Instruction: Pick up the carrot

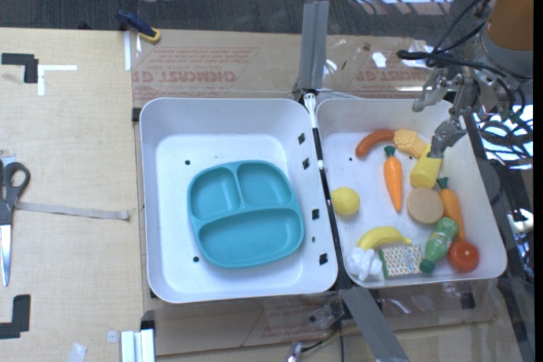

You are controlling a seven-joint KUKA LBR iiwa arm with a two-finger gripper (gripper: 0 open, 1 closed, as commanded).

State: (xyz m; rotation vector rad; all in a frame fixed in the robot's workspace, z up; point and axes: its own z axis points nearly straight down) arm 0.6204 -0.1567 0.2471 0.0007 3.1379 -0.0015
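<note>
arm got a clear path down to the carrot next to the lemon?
Probably yes. The carrot lies flat in the right bin with nothing on top and bare floor on both sides. The hand hangs just to its right, above the yellow block.

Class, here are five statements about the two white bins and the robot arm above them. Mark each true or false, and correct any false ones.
1. The blue divided plate lies in the left bin. True.
2. The carrot lies on the blue plate. False: it lies in the right bin, between the sausage and the round tan piece.
3. The gripper is above the right bin. True.
4. The lemon is to the right of the tomato. False: it lies far left of it, near the divider.
5. Scissors lie on the bench left of the bins. True.
</note>
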